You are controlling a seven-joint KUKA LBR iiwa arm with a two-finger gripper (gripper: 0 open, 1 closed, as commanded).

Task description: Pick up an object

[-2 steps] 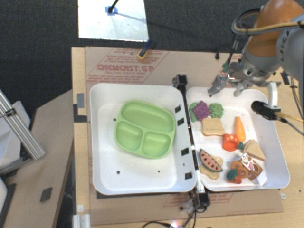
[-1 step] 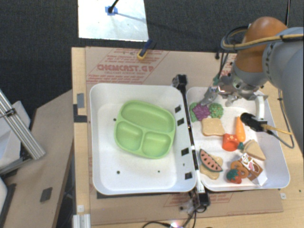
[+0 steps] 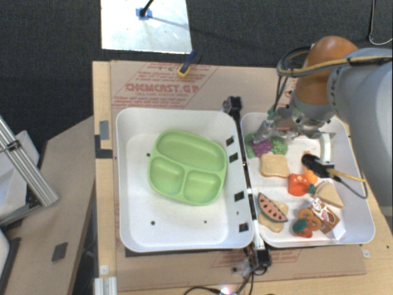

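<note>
Claw (image 3: 268,129) low at right bin's (image 3: 356,226) crowded upper-left corner.

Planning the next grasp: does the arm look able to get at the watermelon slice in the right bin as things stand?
Probably yes. The watermelon slice lies uncovered near the right bin's front left corner, with nothing on top of it. The pincer hovers over the same bin's far end, by the purple grapes.
</note>
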